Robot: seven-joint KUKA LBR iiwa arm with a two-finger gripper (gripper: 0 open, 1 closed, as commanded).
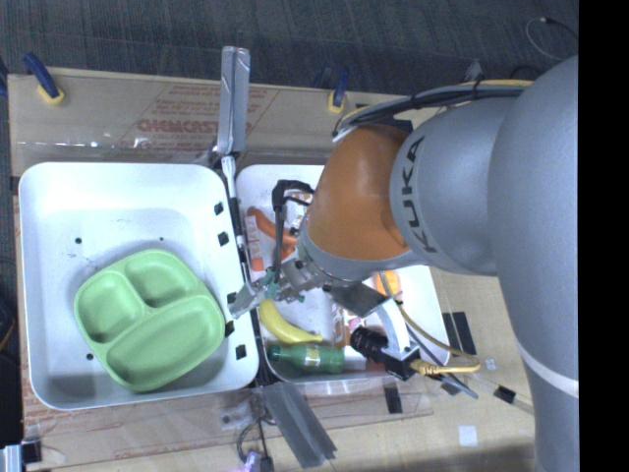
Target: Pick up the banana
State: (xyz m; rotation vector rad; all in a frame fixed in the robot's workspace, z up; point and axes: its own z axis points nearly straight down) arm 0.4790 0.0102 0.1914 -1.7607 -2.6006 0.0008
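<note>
Your arm (pixel 462 175) takes up most of the right side, its orange band sitting over the right bin (pixel 418 281), which rests on the counter (pixel 128 106). The left bin (pixel 59 224) is well apart from the work and carries a green sectioned plate (pixel 149 318).

The gripper (pixel 270 291) sits low in the right bin, near the wall shared with the left bin. You cannot tell from here whether the fingers are spread or closed; the wrist blocks too much, and nothing is visibly between them.

The banana (pixel 286 328) lies in the right bin toward its near-left corner, just below the gripper, its upper tip close to or touching the tool. A green bottle (pixel 310 359) lies just beside it on the near side, seemingly touching along the curve. Orange items (pixel 257 236) lie farther back.

Judging by looks, the banana is light, soft under pressure and smooth-skinned, so it could roll or squirt out of a hard pinch. Take it across the thick middle of the curve, square to its length, with moderate force, and watch that you do not catch the bottle.
</note>
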